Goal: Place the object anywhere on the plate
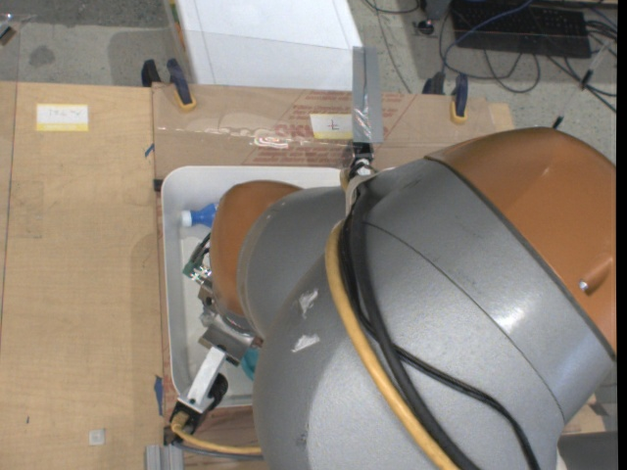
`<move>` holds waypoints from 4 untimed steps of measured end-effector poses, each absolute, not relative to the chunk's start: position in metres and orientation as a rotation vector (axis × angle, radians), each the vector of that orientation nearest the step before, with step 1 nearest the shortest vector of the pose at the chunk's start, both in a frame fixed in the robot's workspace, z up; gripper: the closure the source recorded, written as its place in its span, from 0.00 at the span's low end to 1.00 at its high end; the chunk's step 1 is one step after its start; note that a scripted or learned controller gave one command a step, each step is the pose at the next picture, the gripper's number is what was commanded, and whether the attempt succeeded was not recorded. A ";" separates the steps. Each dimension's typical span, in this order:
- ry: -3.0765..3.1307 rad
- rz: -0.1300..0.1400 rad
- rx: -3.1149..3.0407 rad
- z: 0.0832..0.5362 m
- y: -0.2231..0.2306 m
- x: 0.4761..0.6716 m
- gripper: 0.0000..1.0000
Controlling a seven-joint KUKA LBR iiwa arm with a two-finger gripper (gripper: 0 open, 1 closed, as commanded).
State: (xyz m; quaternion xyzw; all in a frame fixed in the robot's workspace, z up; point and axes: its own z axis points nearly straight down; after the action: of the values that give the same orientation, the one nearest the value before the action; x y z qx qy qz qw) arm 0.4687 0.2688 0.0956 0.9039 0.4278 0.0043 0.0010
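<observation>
Object, presumably the small blue-and-white plastic piece (200,215), lies in the far left corner of the shallow white bin (174,302). Judged light, rigid, slippery; grasp across its narrow body. The pincer (208,297) sits just nearer; its state cannot be told.

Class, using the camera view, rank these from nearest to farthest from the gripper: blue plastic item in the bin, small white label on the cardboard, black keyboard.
From the gripper:
1. Blue plastic item, in the white bin's far corner.
2. Small white label, on the cardboard beyond the bin.
3. Black keyboard, top right.
</observation>
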 end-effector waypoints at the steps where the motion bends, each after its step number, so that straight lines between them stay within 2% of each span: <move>1: 1.344 0.013 2.838 0.096 0.269 0.468 0.00; 2: 0.487 0.028 3.109 0.097 0.271 0.471 0.00; 3: 0.310 0.004 3.127 0.213 0.267 0.468 0.00; 4: 0.319 0.010 3.127 0.095 0.269 0.468 0.00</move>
State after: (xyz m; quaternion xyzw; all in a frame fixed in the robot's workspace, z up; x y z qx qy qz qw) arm 0.4682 0.2692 0.0952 0.9948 0.1014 0.0031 -0.0010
